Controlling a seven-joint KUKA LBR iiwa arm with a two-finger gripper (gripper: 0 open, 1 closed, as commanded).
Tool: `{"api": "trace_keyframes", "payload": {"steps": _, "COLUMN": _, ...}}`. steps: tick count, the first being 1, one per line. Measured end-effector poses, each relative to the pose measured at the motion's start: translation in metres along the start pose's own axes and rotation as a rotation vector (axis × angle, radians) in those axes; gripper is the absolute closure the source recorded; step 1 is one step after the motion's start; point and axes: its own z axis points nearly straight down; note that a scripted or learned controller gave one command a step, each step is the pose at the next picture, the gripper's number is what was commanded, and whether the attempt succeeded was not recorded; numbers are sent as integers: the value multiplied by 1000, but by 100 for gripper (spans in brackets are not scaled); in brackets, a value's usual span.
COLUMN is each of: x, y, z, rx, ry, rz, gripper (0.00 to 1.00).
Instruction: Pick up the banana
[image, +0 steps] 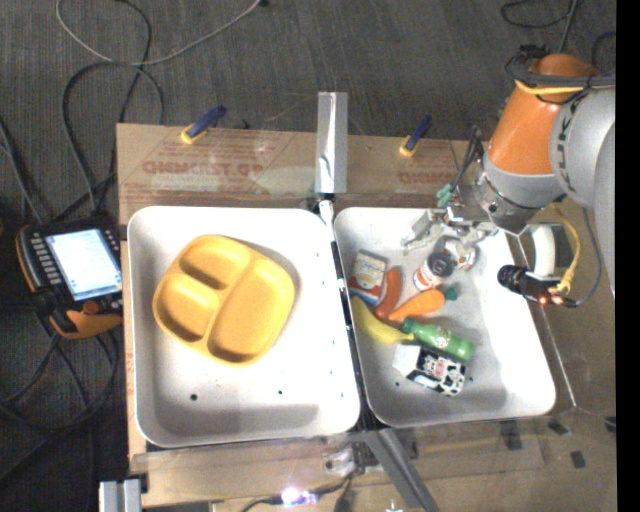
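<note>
I see a card at the right bin's near edge, a green bottle just above it. The banana lies at nine o'clock of the bottle, beside a carrot. The hand hovers at twelve o'clock of them; I cannot tell its grip. The left bin holds a yellow tray.

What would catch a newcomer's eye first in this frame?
The big yellow divided plate lying in the left bin stands out most. Next comes the arm's bright orange band at upper right, with the gripper hanging over the right bin, where the banana lies crowded among a carrot and a green bottle.
</note>
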Motion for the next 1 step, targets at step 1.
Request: {"api": "trace_keyframes", "payload": {"steps": 1, "x": -10, "y": 3, "z": 72, "rx": -1, "ry": -1, "rz": 74, "gripper": 0}}
